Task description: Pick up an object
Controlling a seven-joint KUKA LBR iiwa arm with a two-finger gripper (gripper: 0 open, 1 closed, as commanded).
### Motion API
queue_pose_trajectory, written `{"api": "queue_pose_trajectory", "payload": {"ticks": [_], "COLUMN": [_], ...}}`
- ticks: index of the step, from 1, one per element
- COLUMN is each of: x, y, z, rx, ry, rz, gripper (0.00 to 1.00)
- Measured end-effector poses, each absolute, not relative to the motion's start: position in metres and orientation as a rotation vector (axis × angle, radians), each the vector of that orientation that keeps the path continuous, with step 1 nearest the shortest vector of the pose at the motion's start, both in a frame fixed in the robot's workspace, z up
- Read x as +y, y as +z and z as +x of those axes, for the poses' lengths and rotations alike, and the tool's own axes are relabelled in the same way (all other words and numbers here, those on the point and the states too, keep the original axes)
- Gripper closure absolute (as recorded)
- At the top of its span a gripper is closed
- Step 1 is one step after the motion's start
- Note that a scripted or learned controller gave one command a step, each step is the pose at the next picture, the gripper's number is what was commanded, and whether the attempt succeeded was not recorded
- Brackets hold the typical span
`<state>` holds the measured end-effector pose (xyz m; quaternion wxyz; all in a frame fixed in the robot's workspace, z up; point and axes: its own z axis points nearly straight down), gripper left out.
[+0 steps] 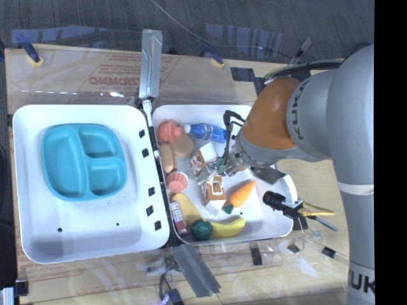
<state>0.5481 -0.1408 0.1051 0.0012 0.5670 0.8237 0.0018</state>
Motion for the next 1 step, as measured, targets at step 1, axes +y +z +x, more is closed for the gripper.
{"api": "queue_pose_trajectory", "payload": {"ticks": [1], "x": [-0.1051], "y": [0.1912], "z": [0.5742], "rx": [2.160], "ry": [0.001], "rz": [2.281], "gripper": [1.00]}}
